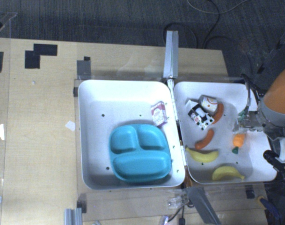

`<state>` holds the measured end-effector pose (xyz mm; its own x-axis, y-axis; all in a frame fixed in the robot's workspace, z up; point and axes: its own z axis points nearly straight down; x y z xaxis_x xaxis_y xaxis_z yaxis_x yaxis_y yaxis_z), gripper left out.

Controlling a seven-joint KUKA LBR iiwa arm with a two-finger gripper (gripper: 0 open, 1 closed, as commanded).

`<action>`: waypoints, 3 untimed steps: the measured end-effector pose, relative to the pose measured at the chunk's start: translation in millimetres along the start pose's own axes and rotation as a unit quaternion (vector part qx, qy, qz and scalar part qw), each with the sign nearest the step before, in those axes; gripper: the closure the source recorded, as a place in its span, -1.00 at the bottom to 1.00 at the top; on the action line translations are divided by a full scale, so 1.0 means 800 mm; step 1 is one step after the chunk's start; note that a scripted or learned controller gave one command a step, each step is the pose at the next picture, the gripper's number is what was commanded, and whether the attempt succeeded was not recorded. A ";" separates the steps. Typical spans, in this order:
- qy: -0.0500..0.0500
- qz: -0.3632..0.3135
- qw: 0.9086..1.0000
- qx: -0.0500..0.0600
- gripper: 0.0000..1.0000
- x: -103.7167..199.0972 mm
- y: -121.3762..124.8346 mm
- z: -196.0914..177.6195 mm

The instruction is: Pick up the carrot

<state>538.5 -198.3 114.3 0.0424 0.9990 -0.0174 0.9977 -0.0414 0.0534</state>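
Small orange plastic carrot with a green top [237,141] lies loose on the floor of the right-hand shallow white bin [226,89], near its right wall, probably scattered there with the toy food. Two-finger gripper [247,122] sits just above it; its opening cannot be judged, and nothing appears held. Yellow plastic banana [228,173] lies below; red sausage [204,139] to the left.

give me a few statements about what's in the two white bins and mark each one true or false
1. The blue three-compartment plastic tray lies in the left white bin. True.
2. The small orange carrot sits in the left bin. False: it is in the right white bin.
3. Two yellow bananas lie along the right bin's near side. True.
4. The reddish sausage rests on the tray. False: it lies on the right bin's floor.
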 end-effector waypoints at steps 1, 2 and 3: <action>0.000 0.000 1.000 0.000 -1.00 0.000 0.000 0.000; 0.008 -0.001 1.000 0.021 -1.00 -0.003 0.002 0.032; 0.009 -0.003 1.000 0.018 1.00 -0.001 0.006 0.017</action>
<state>544.2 -199.7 101.0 0.0359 0.9994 0.0003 0.9992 -0.0359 0.0172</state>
